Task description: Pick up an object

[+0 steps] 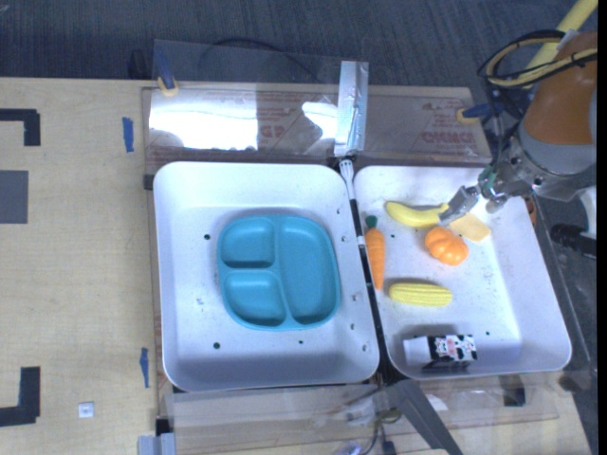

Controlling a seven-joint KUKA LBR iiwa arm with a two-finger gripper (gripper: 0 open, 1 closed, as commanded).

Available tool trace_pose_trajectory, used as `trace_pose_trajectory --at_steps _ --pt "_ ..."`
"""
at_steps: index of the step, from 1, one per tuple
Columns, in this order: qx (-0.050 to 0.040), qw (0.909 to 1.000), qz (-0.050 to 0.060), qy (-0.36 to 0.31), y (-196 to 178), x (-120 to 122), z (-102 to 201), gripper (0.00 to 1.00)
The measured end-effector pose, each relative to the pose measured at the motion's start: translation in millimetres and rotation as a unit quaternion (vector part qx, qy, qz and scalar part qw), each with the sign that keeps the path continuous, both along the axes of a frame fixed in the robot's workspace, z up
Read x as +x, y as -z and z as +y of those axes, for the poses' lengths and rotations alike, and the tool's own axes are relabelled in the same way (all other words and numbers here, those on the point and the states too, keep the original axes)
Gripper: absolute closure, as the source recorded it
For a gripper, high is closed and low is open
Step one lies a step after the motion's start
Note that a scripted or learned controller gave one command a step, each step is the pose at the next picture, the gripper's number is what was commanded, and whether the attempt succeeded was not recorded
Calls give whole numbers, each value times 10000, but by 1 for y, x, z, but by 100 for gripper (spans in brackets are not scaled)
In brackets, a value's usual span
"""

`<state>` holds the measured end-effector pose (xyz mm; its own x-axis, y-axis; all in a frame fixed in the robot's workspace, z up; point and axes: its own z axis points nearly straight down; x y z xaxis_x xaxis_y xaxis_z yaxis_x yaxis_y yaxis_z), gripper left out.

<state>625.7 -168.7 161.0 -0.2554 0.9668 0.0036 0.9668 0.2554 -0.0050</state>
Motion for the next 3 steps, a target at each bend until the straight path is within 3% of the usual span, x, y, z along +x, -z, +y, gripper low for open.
trace_pose_trajectory --at_steps 1,2,3 --pt "-16 9996 -58 -286 74 -24 22 0" --pt "-25 9995 -98 -284 62 -22 22 100" --pt "-2 9998 -78 -168 -52 5 128 100"
